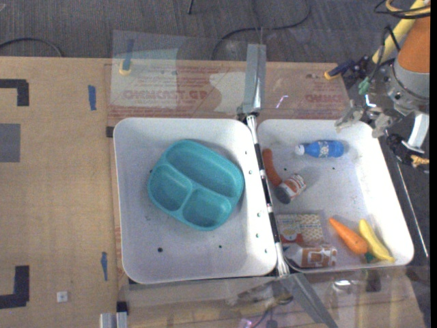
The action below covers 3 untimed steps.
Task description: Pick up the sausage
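Against the left wall of the right bin (382, 157), toward its far corner, lies the sausage (271, 167), one end touching a small tin (291, 187). It looks light, smooth and round (likely to roll), so grip across its free middle. Whether the gripper (365, 115) is open or closed cannot be told.

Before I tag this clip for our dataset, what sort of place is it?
Probably a robotics lab test bench: two white bins of toy food such as a sausage and carrot, loose cables on grey carpet, blue tape marks.
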### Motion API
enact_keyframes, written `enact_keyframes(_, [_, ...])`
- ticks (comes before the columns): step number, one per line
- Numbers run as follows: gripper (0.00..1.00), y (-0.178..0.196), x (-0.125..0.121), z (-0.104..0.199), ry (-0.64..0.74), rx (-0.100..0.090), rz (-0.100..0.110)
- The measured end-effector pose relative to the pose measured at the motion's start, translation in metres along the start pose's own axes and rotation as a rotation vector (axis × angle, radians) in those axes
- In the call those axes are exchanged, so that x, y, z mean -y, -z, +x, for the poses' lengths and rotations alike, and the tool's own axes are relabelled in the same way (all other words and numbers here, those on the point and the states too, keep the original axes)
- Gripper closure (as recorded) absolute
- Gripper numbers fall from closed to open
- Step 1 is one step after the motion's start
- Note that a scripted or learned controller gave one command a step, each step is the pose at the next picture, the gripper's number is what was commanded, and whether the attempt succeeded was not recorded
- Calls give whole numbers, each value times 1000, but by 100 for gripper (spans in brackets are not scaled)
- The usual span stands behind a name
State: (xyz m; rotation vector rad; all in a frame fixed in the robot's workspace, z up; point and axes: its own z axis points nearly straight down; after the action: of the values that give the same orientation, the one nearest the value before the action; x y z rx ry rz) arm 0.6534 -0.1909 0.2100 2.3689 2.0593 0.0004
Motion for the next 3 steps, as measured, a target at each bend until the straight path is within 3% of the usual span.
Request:
enact_keyframes(1, [100, 11, -1, 2, 4, 2, -3])
enact_keyframes(2, [100, -104, -12, 7, 102, 0, -2])
enact_keyframes(3, [100, -124, -16, -12, -311, 0, -1])
